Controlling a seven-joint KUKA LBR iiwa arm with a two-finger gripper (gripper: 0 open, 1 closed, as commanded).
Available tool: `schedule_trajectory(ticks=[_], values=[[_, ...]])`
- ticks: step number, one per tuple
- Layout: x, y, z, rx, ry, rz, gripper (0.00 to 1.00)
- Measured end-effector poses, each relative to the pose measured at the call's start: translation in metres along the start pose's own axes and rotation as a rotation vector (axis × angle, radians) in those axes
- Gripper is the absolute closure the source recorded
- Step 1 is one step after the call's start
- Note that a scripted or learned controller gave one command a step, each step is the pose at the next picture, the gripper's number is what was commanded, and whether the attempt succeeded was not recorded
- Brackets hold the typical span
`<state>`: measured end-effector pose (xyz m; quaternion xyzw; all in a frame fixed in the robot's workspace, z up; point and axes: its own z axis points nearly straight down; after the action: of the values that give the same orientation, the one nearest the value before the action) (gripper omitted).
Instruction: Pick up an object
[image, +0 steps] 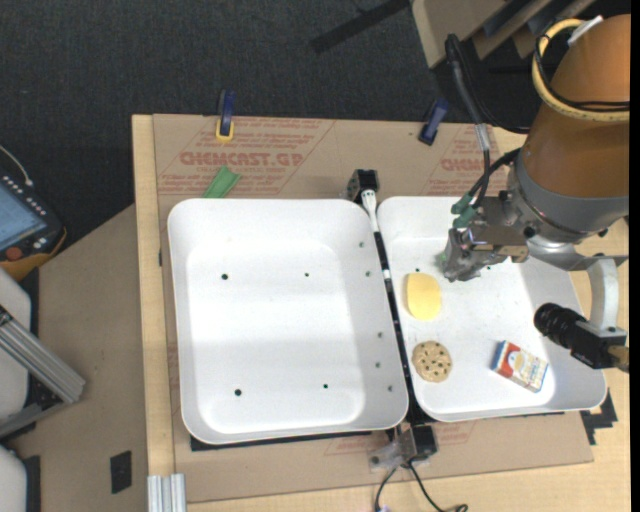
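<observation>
Three objects lie in the right bin (560, 400): a pale yellow oval piece (423, 296) near the bin's left wall, a round brown cookie (432, 361) below it, and a small white, blue and red box (520, 365) toward the front right. My gripper (457, 268) hangs over the right bin's upper left part, just up and right of the yellow piece, with nothing visible between its fingers. The fingertips are dark and small against the bin floor.
The left bin (200, 300) sits beside the right one, with a black divider clamp (364, 186) at the top of the seam. A green strip (220, 182) lies on the cardboard behind the left bin. A black knob (565, 328) juts over the right bin's edge.
</observation>
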<state>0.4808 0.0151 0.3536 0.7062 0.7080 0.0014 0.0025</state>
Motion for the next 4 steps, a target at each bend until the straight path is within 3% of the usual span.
schedule_trajectory(ticks=[1, 2, 3, 4], values=[[0.000, 0.001, -0.010, -0.002, -0.001, -0.001, 1.00], [0.032, -0.001, -0.021, 0.002, 0.002, -0.001, 1.00], [0.082, -0.002, 0.017, 0.012, 0.002, -0.002, 1.00], [0.088, -0.001, 0.012, 0.005, 0.002, 0.001, 1.00]])
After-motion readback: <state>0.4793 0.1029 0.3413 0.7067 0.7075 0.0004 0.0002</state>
